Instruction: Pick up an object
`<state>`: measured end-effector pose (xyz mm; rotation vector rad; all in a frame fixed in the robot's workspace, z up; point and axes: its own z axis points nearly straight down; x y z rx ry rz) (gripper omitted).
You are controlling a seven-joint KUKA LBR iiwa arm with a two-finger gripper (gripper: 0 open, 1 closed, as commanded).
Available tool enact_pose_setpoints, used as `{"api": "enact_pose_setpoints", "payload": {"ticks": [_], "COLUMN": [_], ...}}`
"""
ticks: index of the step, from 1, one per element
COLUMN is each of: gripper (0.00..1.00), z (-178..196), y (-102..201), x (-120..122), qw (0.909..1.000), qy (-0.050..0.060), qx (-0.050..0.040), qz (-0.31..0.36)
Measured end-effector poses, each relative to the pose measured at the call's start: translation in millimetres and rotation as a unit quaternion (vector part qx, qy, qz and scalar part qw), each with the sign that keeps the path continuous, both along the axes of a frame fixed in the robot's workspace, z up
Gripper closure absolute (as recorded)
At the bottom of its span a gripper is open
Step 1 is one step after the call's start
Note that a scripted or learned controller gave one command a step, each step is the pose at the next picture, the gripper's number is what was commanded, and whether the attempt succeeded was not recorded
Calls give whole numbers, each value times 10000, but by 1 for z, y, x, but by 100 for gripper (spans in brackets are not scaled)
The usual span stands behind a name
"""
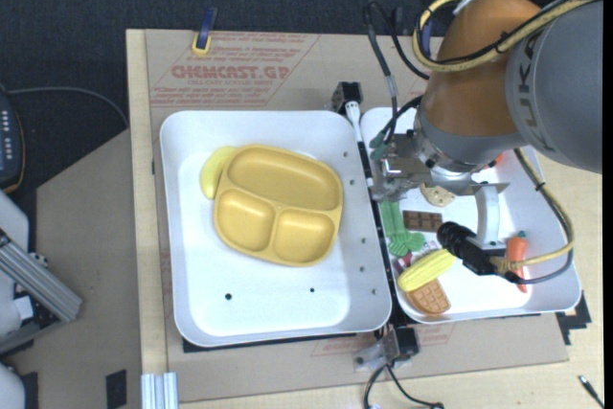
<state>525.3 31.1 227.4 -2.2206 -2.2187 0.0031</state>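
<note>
Grey and orange, the arm (498,81) hangs over the right bin (551,292) — its gripper (421,170) is lowered at the bin's left side, its grip impossible to make out. Just near of it lie a toy corn cob (426,269), a carrot (517,249) and green pieces (397,230). A yellow divided tray (278,203) rests in the left bin (192,235) — both on a cardboard-topped bench (230,67).

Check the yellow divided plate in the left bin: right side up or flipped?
Right side up: the yellow divided plate shows three hollow compartments facing the camera, lying in the left bin.
</note>
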Motion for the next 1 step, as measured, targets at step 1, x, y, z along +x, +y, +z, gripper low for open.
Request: {"api": "enact_pose_setpoints", "payload": {"ticks": [1], "gripper": [100], "z": [5], "y": [2], "x": [17], "qw": [10000], "qy": [-31], "qx": [-2], "qz": [11]}}
